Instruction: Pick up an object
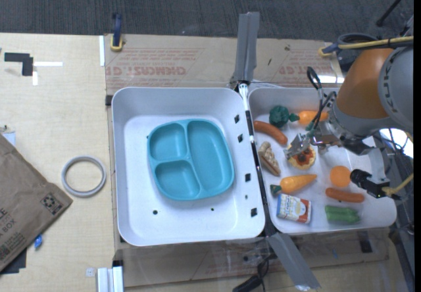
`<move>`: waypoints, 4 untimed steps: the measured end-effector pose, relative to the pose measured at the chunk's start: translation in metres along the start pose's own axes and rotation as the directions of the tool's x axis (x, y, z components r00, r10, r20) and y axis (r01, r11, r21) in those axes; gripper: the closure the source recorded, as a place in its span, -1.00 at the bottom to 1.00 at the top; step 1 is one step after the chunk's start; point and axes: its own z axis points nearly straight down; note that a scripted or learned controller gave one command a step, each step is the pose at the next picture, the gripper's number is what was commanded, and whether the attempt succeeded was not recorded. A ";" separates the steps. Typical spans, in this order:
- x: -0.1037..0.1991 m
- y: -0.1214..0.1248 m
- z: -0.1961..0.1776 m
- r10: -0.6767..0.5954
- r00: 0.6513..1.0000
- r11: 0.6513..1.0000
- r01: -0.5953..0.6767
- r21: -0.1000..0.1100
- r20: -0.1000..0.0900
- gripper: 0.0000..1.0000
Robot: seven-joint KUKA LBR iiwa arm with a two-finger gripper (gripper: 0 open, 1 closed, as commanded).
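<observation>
Two white bins sit side by side on the worktop [59, 120]: the left bin [131, 172] holds a teal divided plate [191, 158], and the right bin [385, 215] holds a scatter of toy food. The gripper [301, 147] hangs low over the middle of the right bin, directly above a small round tart-like piece [303, 160], so close that the two overlap from this slanted angle; whether they touch cannot be told. From above, the state of the gripper cannot be made out, and nothing is plainly held. The round piece has no long axis to speak of, so wrist angle probably matters little; what matters is that it lies straight beneath the tool, not off to a side. Neighbours crowd it: a pizza slice [269, 158] to its left, a sausage [270, 132] up and left, a carrot [296, 183] just below, an orange ball [340, 175] to the right. A straight descent looks like the likeliest next move, with the carrot the nearest thing to snag.
</observation>
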 end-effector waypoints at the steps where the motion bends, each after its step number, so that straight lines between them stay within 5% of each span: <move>1: -0.002 0.004 -0.016 0.002 1.000 1.000 -0.002 -0.012 0.003 1.00; 2: 0.062 0.068 -0.100 0.279 0.960 0.960 -0.279 0.001 0.001 1.00; 3: 0.034 0.029 -0.100 -0.108 0.994 0.994 0.108 0.001 0.000 1.00; 4: 0.117 0.032 -0.106 -0.226 0.974 0.974 0.226 0.001 0.000 1.00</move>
